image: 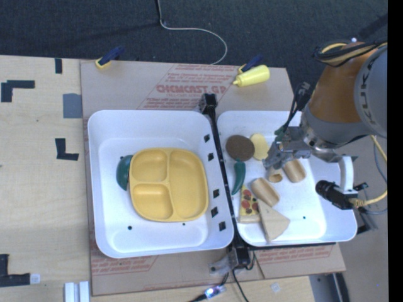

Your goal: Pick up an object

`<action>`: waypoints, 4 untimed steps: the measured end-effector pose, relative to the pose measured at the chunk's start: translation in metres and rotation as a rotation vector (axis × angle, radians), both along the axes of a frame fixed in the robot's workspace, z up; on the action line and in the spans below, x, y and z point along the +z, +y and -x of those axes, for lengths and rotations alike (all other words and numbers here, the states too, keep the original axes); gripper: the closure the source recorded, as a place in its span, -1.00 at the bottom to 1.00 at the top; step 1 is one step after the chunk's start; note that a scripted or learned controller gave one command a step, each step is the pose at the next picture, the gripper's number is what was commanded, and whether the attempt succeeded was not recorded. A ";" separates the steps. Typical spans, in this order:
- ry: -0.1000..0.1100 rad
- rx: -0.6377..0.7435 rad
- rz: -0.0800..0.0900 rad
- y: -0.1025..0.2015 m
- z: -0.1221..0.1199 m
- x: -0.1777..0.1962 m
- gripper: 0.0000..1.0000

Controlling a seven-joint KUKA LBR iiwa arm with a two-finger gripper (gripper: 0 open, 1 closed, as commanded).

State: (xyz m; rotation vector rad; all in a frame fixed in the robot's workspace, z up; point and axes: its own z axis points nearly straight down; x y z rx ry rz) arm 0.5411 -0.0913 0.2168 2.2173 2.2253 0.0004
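The right bin holds toy food: a brown round patty, a pale yellow piece, a green chili pepper, a tan bread roll, a pizza slice, a beige wedge and a small tan cylinder. My gripper hangs low over the right bin's middle, just left of the tan cylinder and right of the pale yellow piece. I see nothing held between its fingers.
The left bin carries a yellow divided plate with a dark green object tucked at its left edge. A yellow clamp and a blue-yellow clamp sit on the cardboard behind the bins. A cable loops at the back.
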 end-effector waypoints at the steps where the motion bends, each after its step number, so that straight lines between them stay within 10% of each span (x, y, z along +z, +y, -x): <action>1: -0.002 0.001 0.000 0.019 -0.042 0.014 1.00; 4: 0.001 -0.002 0.000 0.025 -0.046 0.014 1.00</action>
